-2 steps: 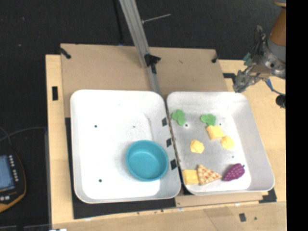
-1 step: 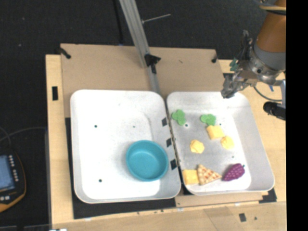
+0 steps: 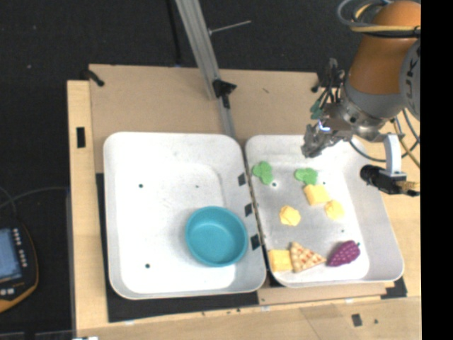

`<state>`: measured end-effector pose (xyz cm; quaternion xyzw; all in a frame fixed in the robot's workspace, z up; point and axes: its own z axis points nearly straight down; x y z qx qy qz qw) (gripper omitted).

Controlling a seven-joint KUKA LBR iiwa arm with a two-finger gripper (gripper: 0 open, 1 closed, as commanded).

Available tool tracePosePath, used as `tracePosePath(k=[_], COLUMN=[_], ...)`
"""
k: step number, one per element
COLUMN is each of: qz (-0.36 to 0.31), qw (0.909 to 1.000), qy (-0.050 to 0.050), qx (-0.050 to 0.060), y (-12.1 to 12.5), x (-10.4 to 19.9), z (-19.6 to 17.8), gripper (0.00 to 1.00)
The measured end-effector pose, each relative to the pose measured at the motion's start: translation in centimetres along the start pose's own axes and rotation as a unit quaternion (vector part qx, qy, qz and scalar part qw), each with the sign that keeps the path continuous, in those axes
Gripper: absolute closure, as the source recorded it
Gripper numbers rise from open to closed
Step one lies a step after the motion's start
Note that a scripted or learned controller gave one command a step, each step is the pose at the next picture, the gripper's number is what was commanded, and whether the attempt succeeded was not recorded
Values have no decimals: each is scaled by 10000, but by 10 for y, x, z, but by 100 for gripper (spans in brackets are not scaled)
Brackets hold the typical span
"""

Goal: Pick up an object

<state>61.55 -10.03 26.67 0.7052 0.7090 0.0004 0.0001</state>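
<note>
Gripper (image 3: 312, 147): it was seen low over the far edge of the right bin (image 3: 368, 222), pointing down; nothing was seen held in it, and whether it was released or clenched could not be told at this size.
Nearest items: a green piece (image 3: 306, 175) lay just below the gripper, with a yellow block (image 3: 316, 194) touching it on the near side.
Other items in the right bin: a second green piece (image 3: 262, 171) was placed by the left wall; a yellow lump (image 3: 289, 215) and another yellow piece (image 3: 334, 208) sat mid-bin; a yellow wedge (image 3: 280, 261), a pizza slice (image 3: 306, 258) and a purple grape bunch (image 3: 344, 253) were lined along the near wall.
Left bin (image 3: 141, 161): a blue bowl (image 3: 216, 236) was resting in it.
Step in hand: a descent onto one item was judged to be under way.
Advice: the green piece was judged the closest target, but the block touching it could be caught too; the separate yellow lump would be taken more cleanly, approached straight down and centred.
</note>
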Motion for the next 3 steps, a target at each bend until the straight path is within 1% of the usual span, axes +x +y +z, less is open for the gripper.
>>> tracePosePath(k=[2, 3], qz=[-9, 8], qw=[10000, 10000], qy=[4, 2], qx=[5, 2], y=[-54, -86], x=[110, 156], z=[7, 19], gripper=[100, 100])
